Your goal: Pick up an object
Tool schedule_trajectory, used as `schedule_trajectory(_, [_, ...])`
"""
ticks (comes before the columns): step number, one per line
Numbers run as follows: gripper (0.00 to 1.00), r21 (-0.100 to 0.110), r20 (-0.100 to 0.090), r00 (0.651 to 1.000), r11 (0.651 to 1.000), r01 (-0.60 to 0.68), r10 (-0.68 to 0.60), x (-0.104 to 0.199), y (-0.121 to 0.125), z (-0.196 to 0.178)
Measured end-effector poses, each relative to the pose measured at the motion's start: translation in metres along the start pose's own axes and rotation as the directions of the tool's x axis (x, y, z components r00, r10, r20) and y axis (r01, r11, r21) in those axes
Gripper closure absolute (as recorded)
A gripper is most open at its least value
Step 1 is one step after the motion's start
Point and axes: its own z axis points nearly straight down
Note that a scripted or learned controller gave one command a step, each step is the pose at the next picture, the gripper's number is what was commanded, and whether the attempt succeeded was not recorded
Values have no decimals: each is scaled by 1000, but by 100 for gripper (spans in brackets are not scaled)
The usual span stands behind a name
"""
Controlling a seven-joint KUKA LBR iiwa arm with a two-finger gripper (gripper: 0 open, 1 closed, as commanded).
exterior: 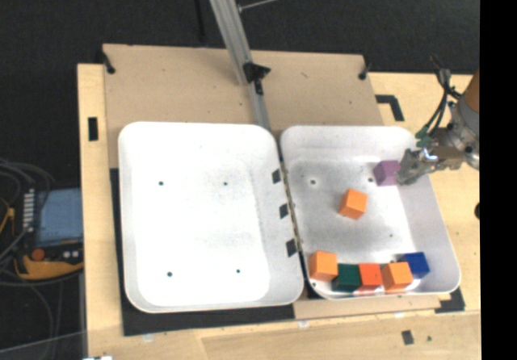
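Right bin [420, 225]: purple block [386, 172] at upper right edge, touching gripper [408, 170], finger state indiscernible; orange cube [353, 204] mid-bin; orange, green, orange, orange, blue blocks along near wall. Left bin [202, 213] beside it.

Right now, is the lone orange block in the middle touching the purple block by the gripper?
Apart. The camera view shows bare white bin floor between the orange block and the purple block, which sits up-right of it beside the gripper.
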Motion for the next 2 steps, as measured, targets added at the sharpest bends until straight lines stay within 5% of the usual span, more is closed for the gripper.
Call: schedule_trajectory(2, [100, 6, -2, 1000, 1000, 1, -1, 97, 2, -2])
